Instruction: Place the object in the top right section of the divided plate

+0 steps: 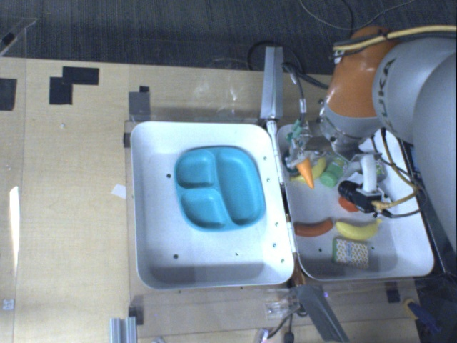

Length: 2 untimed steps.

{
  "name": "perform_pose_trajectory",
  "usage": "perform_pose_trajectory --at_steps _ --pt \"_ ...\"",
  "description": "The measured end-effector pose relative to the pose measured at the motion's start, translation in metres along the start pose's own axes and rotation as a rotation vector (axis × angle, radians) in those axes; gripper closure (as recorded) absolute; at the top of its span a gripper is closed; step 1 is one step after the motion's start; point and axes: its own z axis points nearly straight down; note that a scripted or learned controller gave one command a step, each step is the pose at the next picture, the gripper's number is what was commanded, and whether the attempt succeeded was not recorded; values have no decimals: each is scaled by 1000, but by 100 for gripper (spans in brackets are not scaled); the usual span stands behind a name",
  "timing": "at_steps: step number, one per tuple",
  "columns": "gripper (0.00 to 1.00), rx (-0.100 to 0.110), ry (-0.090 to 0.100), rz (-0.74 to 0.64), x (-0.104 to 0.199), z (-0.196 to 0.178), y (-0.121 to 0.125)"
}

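On the pale wooden worktop (71,213) two shallow white bins are seen. In the left white bin (153,249) the blue divided plastic plate (218,188) lies with all its sections bare, so the placing is judged as not yet done. The right white bin (407,252) carries the toy foods. There the tool (303,156) is lowered over the small orange carrot-shaped toy (306,172); whether it is spread or pinching cannot be told
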Motion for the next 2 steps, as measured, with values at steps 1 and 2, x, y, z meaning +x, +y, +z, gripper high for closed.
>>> perform_pose_trajectory --at_steps 1,2 --pt "100 -2 1 -148 64 -1 65" --pt "100 -2 2 -344 125 -10 1"
